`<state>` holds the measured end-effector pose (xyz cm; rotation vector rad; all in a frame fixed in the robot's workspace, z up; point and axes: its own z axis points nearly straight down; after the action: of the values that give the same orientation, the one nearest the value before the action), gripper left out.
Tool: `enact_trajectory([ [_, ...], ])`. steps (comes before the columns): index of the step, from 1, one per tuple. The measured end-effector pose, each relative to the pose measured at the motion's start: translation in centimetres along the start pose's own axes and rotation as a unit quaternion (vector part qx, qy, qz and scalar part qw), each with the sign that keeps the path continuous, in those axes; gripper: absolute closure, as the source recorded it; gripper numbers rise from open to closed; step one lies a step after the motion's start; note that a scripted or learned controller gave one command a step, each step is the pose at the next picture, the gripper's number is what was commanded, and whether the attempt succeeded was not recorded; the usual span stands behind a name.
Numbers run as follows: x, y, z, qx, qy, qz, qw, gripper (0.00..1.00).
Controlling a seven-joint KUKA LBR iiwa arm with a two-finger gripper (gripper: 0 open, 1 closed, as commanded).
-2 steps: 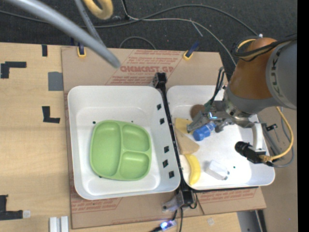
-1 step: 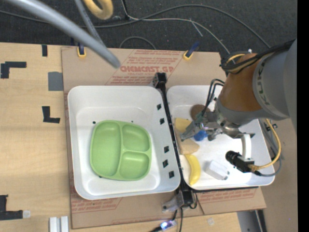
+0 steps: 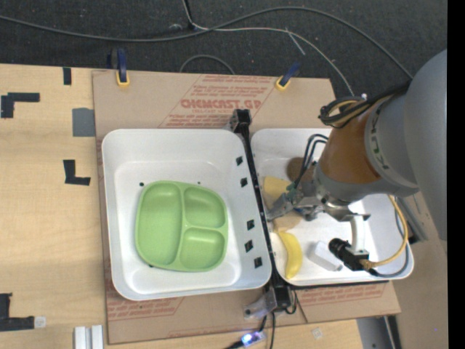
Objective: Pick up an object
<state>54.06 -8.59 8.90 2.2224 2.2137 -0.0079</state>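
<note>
My gripper point(image 3: 289, 206) is low in the right bin point(image 3: 385, 271), near its left wall, with the grey wrist and orange band above it. A yellow banana point(image 3: 290, 253) lies just below the gripper on the bin floor. A pale yellow object point(image 3: 274, 187) sits just above the gripper against the divider. A brown round object point(image 3: 296, 167) is partly hidden behind the arm. A small white object point(image 3: 322, 256) lies to the right of the banana. I see nothing lifted off the floor.
The left bin point(image 3: 116, 166) holds a green divided plate point(image 3: 182, 225). A black divider strip point(image 3: 251, 195) runs between the bins. Cables point(image 3: 349, 257) hang from the wrist over the right bin's floor. Cardboard lies under both bins.
</note>
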Motion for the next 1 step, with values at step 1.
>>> enact_trajectory([
  [1, 0.24, -0.02, -1.11, 0.002, 0.002, -0.002, 1.0, 1.0],
])
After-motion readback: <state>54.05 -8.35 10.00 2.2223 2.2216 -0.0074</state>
